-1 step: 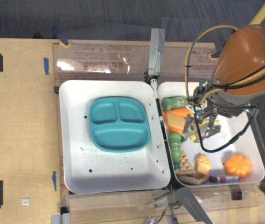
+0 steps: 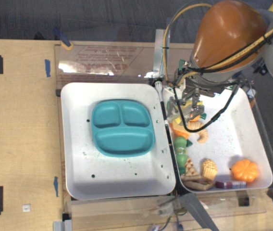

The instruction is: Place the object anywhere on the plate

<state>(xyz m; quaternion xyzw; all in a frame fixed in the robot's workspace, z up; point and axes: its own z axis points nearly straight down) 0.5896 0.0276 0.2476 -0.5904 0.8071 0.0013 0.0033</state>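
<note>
A teal divided plate [image 2: 122, 129] lies in the middle of the left white bin [image 2: 74, 148] with nothing on it. My gripper [image 2: 193, 110] hangs low over the upper left part of the right bin [image 2: 254, 129], under the orange wrist band and a loop of black cable. Just below it lie an orange wedge [image 2: 180, 129] and a small tan curved piece [image 2: 203, 136]. The cable and the gripper body hide whether anything sits between the jaws.
Down the right bin's left wall lie two green pieces [image 2: 180, 144] [image 2: 181, 159] and a shell-like piece [image 2: 190, 166]. Along its front edge are a yellow corn-like piece [image 2: 209, 168], a brown piece [image 2: 196, 182], a purple stick [image 2: 230, 183] and an orange pumpkin [image 2: 245, 170].
</note>
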